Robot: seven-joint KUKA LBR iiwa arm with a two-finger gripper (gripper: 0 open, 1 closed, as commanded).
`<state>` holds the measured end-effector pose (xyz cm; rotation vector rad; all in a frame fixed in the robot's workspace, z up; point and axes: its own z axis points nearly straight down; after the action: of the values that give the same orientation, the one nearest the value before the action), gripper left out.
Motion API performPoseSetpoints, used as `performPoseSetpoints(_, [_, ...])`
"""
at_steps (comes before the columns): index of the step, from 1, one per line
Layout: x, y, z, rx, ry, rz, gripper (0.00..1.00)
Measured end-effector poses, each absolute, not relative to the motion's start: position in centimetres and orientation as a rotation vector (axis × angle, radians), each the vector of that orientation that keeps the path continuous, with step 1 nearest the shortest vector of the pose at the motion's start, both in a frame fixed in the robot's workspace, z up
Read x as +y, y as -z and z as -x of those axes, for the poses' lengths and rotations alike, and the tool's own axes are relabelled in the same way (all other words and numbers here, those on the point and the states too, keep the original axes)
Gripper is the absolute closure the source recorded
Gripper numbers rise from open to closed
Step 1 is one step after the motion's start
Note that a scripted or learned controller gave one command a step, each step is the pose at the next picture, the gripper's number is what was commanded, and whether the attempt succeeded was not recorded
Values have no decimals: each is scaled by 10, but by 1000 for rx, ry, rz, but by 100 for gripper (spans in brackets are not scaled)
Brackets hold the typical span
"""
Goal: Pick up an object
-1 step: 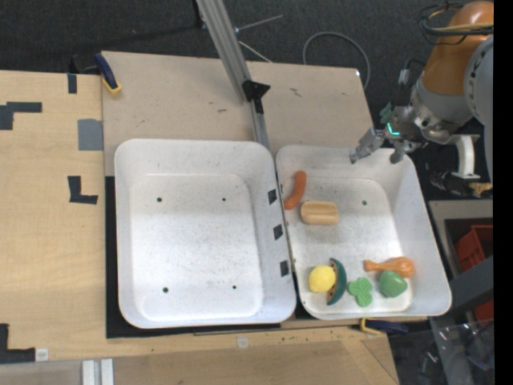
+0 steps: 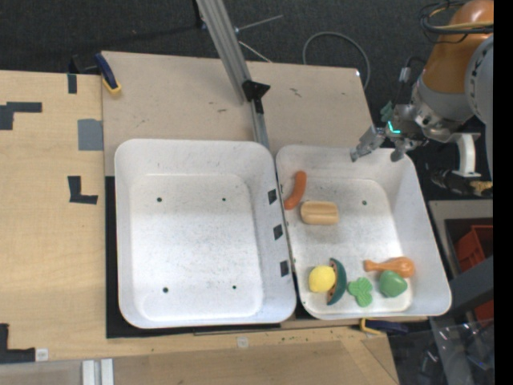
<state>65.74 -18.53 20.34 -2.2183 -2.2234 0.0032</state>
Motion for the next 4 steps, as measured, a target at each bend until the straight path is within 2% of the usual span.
performPoseSetpoints(1, [-183, -160, -658, -2222, -6, 2216, 0])
performPoseSetpoints(2, [-181, -95, -654, -2220, -8, 2215, 0])
performPoseSetpoints(3, [-180, -88, -654, -2223, -5, 2217, 0])
performPoseSetpoints(4, [-180, -99, -654, -2226, -5, 2217, 100])
